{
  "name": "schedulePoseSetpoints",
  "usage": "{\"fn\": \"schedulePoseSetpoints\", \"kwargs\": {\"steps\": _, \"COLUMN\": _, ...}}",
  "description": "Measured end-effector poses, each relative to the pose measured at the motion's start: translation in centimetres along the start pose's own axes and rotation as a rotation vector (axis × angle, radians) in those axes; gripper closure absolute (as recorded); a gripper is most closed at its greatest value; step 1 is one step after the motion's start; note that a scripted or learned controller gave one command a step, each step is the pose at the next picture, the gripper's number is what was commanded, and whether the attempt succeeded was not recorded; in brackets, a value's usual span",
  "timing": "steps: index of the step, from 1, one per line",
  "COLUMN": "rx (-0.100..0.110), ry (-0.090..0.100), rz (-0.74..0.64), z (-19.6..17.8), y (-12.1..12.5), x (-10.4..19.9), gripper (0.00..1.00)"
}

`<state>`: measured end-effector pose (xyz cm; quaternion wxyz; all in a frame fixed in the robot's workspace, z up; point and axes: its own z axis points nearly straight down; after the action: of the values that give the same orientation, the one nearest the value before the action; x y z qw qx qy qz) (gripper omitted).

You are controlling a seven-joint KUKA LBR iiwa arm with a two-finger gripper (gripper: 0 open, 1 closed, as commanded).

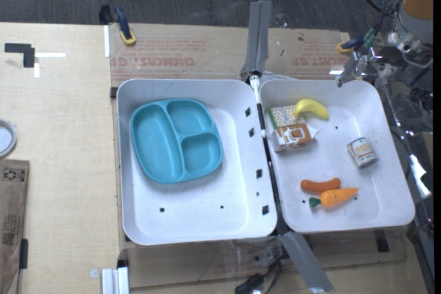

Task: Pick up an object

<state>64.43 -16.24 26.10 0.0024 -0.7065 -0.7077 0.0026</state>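
While the arm (419, 3) sits at the upper right corner of the bench, its gripper (353, 71) hangs over the far right rim of the right bin (393, 148), with nothing between its fingers; whether they stand apart or together cannot be told at this size. Within the right bin lie a yellow banana (311, 108) near the far wall, a small carton (292, 136) just beside and in front of it, a small can (362, 152) on its side toward the right wall, and, nearer the front, an orange sausage-shaped piece (320, 184) just behind a toy carrot (335, 197). All these objects rest on the bin floor, well apart from the gripper. Left bin (138, 217): a blue three-compartment plate (176, 140) lies flat in its far left part.
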Motion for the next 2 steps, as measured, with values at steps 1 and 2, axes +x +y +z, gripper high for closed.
{"fn": "schedulePoseSetpoints", "kwargs": {"steps": 1, "rx": 0.000, "ry": 0.001, "rz": 0.149, "z": 14.3, "y": 1.5, "x": -2.1, "gripper": 0.00}}
{"fn": "schedulePoseSetpoints", "kwargs": {"steps": 2, "rx": 0.000, "ry": 0.001, "rz": 0.172, "z": 17.3, "y": -2.2, "x": -0.8, "gripper": 0.00}}
